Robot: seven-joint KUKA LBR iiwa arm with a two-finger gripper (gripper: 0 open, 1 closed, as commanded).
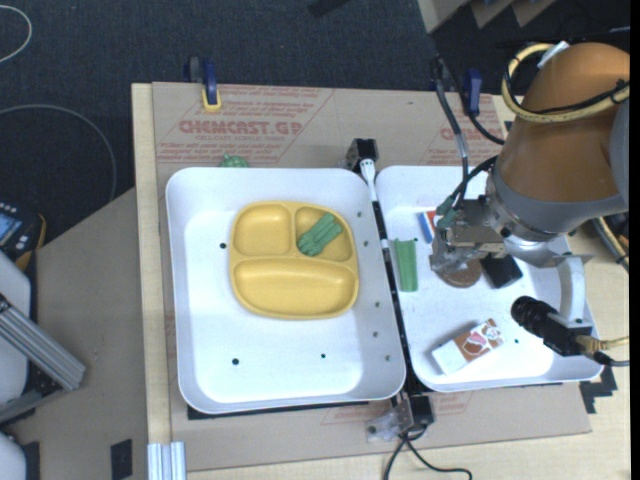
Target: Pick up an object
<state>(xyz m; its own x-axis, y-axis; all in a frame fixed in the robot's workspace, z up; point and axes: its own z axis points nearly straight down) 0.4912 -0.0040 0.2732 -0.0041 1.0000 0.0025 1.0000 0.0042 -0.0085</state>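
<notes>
My gripper (456,260) hangs low in the right bin (520,368), near its middle, directly over a brown round object (462,276) that it partly hides. A green block (405,265) lies just left of the gripper, along the bin's left wall. A white and brown packet (468,345) rests toward the front of the same bin. Behind the gripper a small red and blue item (428,225) peeks out. Nothing can be seen between the gripper and the brown object.
The left bin (200,298) holds a yellow divided plate (290,288) with a green object (320,234) in its back right compartment. A small black thing (502,271) lies right of the gripper. The arm's bulk covers the right bin's back right part.
</notes>
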